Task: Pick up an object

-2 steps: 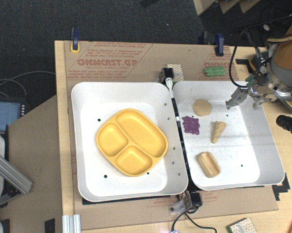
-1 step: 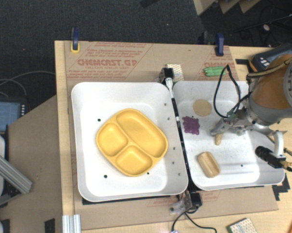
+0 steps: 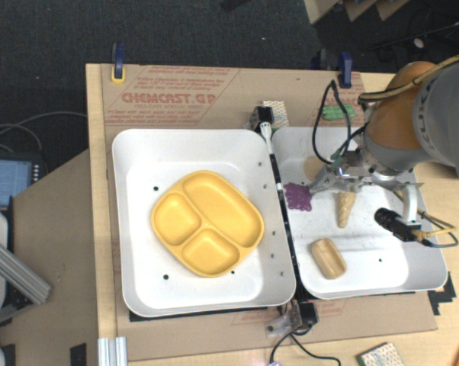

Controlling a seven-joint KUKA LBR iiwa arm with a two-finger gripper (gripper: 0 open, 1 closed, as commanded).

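Arm comes in from the right, orange band over the far right corner of the right bin [image 3: 412, 277]. Gripper [image 3: 345, 175] sits low over that bin's far half, near the middle, metal linkage splayed out on both sides. Can't tell whether the jaws are apart or together: the wrist body hides the tips from this angle, and nothing is visibly held. Candidates, all in the right bin: a cone-shaped tan piece [image 3: 344, 208] just on the near side of the gripper, long axis running far-to-near, wide end towards the gripper and point towards the near edge; a purple clump [image 3: 297, 197] against the bin's left wall, to the left of the gripper; a tan cylinder [image 3: 329, 258] further towards the near edge, axis slightly diagonal. Left bin [image 3: 134, 158] holds a yellow divided plate [image 3: 207, 222], well apart from the gripper. My read: the cone is the closest target, almost under the tool. The key offset is a small shift towards the near edge of the desk, jaws closing across the cone's short width, not along its length. Risk: the taper lets it squirt out.
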